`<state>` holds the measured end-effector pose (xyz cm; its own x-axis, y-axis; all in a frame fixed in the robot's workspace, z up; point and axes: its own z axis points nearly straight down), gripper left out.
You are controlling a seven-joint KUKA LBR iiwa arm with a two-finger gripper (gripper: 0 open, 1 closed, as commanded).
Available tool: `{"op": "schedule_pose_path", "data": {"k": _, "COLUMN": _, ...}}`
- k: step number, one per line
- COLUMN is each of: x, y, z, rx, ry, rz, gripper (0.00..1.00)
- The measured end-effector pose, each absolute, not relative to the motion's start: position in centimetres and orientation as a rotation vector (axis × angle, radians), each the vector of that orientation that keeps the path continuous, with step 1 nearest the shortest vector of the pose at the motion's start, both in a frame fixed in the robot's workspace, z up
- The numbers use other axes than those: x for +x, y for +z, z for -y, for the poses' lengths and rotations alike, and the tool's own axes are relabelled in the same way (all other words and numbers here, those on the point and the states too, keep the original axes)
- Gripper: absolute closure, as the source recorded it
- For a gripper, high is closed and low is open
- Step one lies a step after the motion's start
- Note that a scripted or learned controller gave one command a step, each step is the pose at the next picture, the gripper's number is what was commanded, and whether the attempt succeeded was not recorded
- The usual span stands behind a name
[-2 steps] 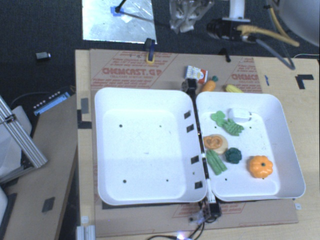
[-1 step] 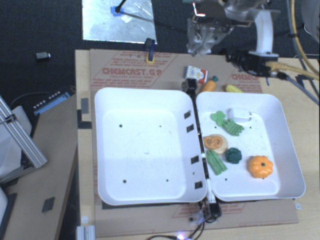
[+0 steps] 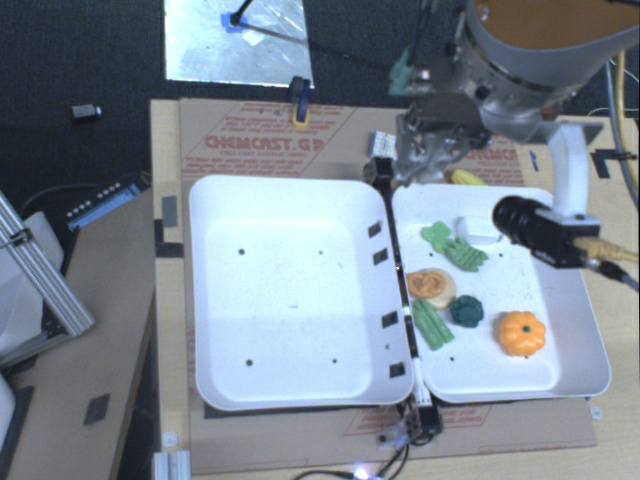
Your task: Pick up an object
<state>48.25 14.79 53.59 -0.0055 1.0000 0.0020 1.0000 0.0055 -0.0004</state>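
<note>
The right bin (image 3: 570, 368) holds several toy foods: a light green leafy piece (image 3: 452, 247), a small white piece (image 3: 478, 232), a tan round pastry (image 3: 431, 285), a long green pod (image 3: 432, 323), a dark green broccoli (image 3: 466, 311) and an orange pumpkin (image 3: 521, 333). A yellow banana (image 3: 466, 177) lies at the bin's far rim, partly hidden by the arm. My gripper (image 3: 421, 161) hangs over the far left corner of the right bin, above and behind the leafy piece, with nothing visibly in it.
The left bin (image 3: 290, 288) sits alongside, joined to the right bin by a black clipped divider (image 3: 395, 278). A black cylindrical device on a white bracket (image 3: 538, 231) juts over the right bin's right half. Cardboard (image 3: 260, 140) lies under both bins.
</note>
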Motion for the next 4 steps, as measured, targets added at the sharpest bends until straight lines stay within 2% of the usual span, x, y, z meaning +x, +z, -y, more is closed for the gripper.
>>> {"op": "schedule_pose_path", "data": {"k": 1, "x": 55.3, "y": 53.4, "z": -15.5, "rx": -2.223, "ry": -0.003, "rz": 2.223, "gripper": 1.0}}
{"op": "schedule_pose_path", "data": {"k": 3, "x": 67.1, "y": 53.5, "z": -18.8, "rx": -2.22, "ry": -0.008, "rz": 2.228, "gripper": 1.0}}
{"op": "schedule_pose_path", "data": {"k": 4, "x": 56.1, "y": 53.6, "z": -16.2, "rx": -2.215, "ry": -0.002, "rz": 2.225, "gripper": 1.0}}
